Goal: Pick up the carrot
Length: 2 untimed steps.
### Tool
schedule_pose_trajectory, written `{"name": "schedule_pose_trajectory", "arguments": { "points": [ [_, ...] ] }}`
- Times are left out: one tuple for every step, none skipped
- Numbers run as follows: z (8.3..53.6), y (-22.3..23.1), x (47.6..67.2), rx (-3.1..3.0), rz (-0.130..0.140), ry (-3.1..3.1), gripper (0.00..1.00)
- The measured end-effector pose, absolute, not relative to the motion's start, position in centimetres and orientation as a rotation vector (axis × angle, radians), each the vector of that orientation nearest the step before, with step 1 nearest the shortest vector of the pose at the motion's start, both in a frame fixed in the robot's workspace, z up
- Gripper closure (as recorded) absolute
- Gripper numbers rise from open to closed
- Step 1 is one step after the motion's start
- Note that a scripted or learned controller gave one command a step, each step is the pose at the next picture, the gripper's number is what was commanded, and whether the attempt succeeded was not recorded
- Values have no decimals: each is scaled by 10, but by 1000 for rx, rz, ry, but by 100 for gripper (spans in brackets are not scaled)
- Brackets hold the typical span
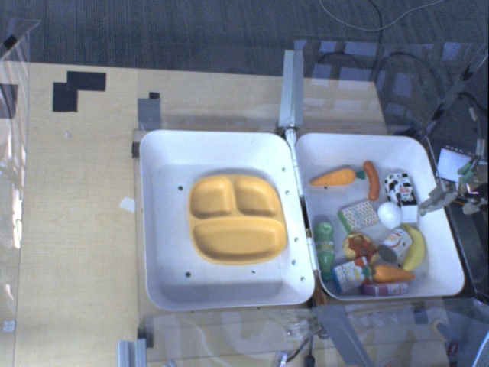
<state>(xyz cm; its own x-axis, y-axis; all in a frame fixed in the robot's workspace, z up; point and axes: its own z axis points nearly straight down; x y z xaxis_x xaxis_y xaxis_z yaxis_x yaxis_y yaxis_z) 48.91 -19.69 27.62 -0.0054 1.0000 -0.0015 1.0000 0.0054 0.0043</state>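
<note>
Currently the carrot [335, 177] lies in the right bin [428, 153], upper left part, leafy end pointing right, just beside a red sausage [371, 180]; yellow divided tray [237, 218] sits in the left bin [160, 205]; gripper [461, 193] hovers at the right bin's far right rim, well apart from the carrot; claw opening cannot be told, nothing seen in it.

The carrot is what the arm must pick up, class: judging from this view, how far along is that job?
Nothing looks done yet. The carrot lies in the right bin, near its upper left, beside the sausage. Nothing is in hand: the gripper sits at the bin's right rim, well away from the carrot. Reaching, grasping and lifting are all left.
</note>
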Motion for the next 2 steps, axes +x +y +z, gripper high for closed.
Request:
{"name": "schedule_pose_trajectory", "arguments": {
  "points": [
    [259,-206,509,2440,4,1973,0],
    [192,-147,561,2207,4,2232,0]
  ]
}}
